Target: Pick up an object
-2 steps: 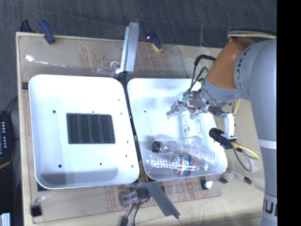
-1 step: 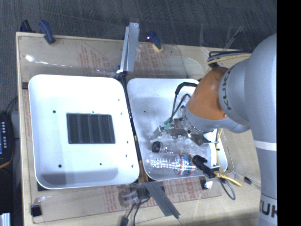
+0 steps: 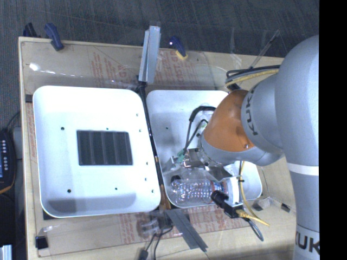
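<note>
Hand (image 3: 191,166), grip state indeterminate beneath the orange wrist, sits low in the right bin (image 3: 162,112) directly over a clear plastic bottle (image 3: 191,190), which lies at six o'clock of it, long axis three-to-nine, near the bin's front wall.

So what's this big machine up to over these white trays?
A grey and orange robot arm reaches in from the right and leans low over the right-hand bin. Its claw hangs just above a clear plastic bottle lying on its side near the bin's front edge. I can't tell whether the bottle is gripped yet. The left-hand bin has a dark ribbed panel in its floor.
</note>
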`<state>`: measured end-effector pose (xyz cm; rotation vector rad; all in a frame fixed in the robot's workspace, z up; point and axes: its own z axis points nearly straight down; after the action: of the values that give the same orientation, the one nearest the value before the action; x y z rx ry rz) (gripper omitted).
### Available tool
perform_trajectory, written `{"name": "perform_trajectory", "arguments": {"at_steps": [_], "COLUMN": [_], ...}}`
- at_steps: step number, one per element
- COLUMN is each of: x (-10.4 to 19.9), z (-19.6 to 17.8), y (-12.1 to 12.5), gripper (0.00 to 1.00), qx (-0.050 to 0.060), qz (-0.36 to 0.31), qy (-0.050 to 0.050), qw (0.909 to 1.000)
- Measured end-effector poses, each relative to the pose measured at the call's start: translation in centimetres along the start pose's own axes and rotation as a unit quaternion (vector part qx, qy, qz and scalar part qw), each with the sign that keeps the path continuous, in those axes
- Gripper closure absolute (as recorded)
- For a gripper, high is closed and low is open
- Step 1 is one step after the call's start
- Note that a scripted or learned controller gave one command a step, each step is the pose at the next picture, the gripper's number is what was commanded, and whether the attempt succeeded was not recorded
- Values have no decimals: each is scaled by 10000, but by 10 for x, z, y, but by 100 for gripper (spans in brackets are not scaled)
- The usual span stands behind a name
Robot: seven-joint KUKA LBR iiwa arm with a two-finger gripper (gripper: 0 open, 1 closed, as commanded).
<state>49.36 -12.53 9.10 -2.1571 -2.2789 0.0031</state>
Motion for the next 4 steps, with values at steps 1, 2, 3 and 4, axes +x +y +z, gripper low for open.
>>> {"name": "perform_trajectory", "arguments": {"at_steps": [1, 2, 3, 4], "x": [-15, -15, -15, -78], "z": [-62, -72, -72, -82], "y": [40, 41, 41, -6], "gripper": [0, 100, 0, 0], "qx": [-13, -10, -10, 3], "qz": [-867, -887, -888, 21], "qy": [-5, -6, -7, 3], "qw": [9962, 9961, 9960, 10000]}}
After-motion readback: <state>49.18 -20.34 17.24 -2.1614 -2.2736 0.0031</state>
